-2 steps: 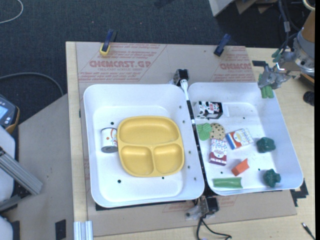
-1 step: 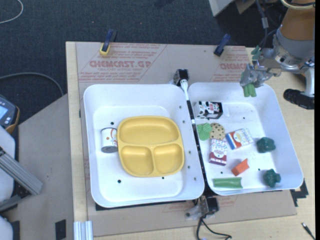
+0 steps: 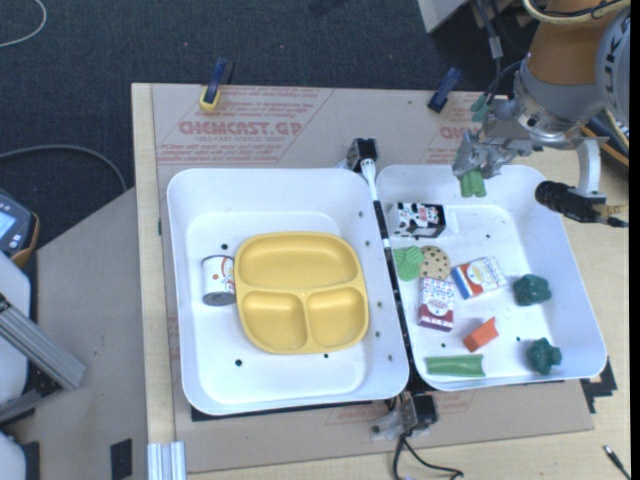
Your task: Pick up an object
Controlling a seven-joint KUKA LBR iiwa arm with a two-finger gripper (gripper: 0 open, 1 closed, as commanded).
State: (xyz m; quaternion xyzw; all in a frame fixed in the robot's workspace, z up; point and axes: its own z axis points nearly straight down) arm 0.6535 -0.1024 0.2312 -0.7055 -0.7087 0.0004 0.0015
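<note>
A small green piece [image 3: 472, 183], probably light and stiff and best pinched across its narrow sides, sat between the fingers of the gripper [image 3: 473, 174], which pinched it above the right bin's [image 3: 570, 258] twelve o'clock rim, with the toy cow [image 3: 417, 219] at its seven o'clock.

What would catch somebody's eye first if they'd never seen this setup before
Probably the big yellow divided plate in the middle of the left bin, with a small can lying just to its left. Next, the grey and orange arm at upper right, whose gripper holds a small green object above the right bin, where toy foods lie scattered.
</note>
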